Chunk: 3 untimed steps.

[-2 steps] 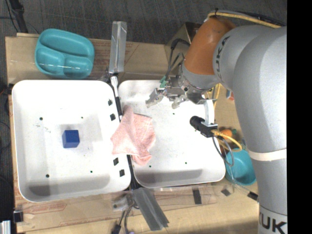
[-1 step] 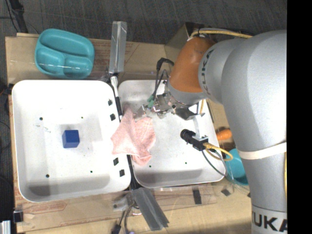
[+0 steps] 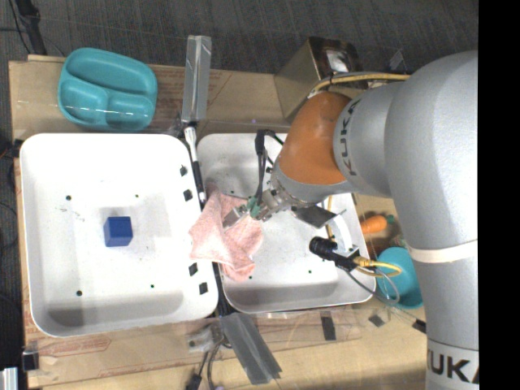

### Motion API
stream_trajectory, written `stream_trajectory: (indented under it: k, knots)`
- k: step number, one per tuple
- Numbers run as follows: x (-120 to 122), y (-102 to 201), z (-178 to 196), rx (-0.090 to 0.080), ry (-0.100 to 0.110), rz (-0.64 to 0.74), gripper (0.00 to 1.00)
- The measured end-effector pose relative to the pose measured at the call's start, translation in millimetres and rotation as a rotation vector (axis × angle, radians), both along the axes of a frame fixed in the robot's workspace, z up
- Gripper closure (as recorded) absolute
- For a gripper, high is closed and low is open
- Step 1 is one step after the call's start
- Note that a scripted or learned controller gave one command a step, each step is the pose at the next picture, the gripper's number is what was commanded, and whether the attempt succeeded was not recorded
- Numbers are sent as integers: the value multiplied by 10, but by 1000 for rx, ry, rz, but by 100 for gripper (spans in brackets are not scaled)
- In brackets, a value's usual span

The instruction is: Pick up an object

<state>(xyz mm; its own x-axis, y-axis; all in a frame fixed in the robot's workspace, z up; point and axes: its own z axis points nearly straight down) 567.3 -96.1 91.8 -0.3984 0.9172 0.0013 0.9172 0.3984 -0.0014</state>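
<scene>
Our pincer (image 3: 258, 209) sits low in the right bin (image 3: 284, 287), touching the soft, crumpled pink cloth (image 3: 227, 236); we cannot tell if it grips. We see a small, hard blue cube (image 3: 119, 231) in the left bin (image 3: 49, 201).

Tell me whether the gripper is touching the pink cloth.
Cannot tell. In the camera view the gripper sits right at the top edge of the pink cloth, but the wrist hides any contact or gap.

The bench (image 3: 244, 84) bears two white bins, left (image 3: 49, 299) and right (image 3: 280, 295), side by side, and a teal tray (image 3: 107, 88) behind the left one.
</scene>
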Motion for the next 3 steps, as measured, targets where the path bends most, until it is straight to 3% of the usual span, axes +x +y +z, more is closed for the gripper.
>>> stream_trajectory:
  k: [1,2,3]
  knots:
    - [10,-9,104,-1,-2,3,100]
    - [11,-7,104,-1,-2,3,0]
    - [-342,-101,-3,0,-1,84,0]
